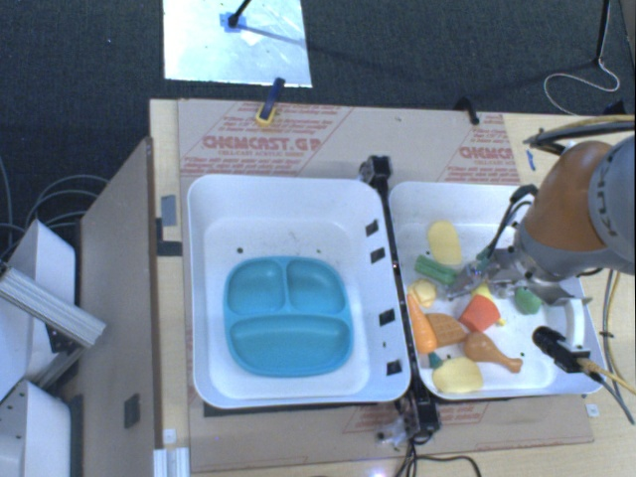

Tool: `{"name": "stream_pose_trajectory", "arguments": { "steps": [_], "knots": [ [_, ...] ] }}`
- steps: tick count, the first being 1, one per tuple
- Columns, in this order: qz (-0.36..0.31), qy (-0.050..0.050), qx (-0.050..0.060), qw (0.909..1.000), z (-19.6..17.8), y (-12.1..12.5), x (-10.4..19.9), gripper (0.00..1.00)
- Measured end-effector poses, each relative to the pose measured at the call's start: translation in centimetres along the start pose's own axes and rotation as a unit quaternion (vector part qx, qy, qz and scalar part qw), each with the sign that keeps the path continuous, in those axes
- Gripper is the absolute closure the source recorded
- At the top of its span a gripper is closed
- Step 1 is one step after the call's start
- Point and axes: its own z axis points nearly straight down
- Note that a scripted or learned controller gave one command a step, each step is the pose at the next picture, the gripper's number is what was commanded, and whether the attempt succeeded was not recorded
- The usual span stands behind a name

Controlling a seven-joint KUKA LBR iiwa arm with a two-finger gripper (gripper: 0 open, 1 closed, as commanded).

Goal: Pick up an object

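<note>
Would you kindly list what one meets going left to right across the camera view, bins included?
Left bin → blue divided plate → right bin → orange carrot → yellow lemon → gripper → grey arm with orange band.

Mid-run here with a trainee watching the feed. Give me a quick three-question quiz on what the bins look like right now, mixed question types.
1. True or false: the blue divided plate lies in the left bin.
2. Which bin is the gripper over? A) left bin B) right bin C) neither
3. Fill in: the toy drumstick lies near the right bin's ____ edge in the picture.

Key: 1 true. 2 B, the gripper is down among the toy food, by the green piece and the orange-red piece. 3 bottom.
</note>
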Motion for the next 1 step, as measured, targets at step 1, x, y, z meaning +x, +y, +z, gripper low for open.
{"name": "stream_pose_trajectory", "arguments": {
  "steps": [1],
  "knots": [
    [0.0, 0.0, -0.001, 1.0, -1.08, 0.1, 0.0, 1.0]
  ]
}}
